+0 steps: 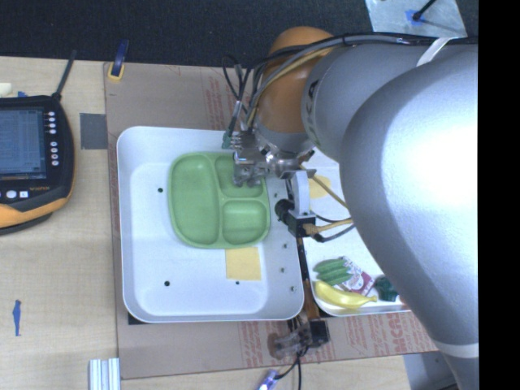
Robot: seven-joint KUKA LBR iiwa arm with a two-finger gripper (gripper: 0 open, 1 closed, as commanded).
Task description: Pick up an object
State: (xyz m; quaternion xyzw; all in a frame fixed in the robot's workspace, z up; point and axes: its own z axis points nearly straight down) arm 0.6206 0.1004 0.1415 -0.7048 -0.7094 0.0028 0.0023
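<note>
A green divided plate (213,199) lies in the left white bin (142,234), toward its upper right part. Just below the plate a flat pale yellow square (244,263) rests on the bin floor. My gripper (246,171) hangs over the plate's upper right edge, close to its dividing ridge, and nothing shows between its fingers. In the right bin (357,309) a yellow banana (348,297), a green-and-red packet (341,271) and a dark green item (383,286) peek out from under my arm.
My big grey arm (406,161) covers most of the right bin. A teach pendant (31,157) sits on the bench at the far left. The left and lower parts of the left bin's floor are bare white.
</note>
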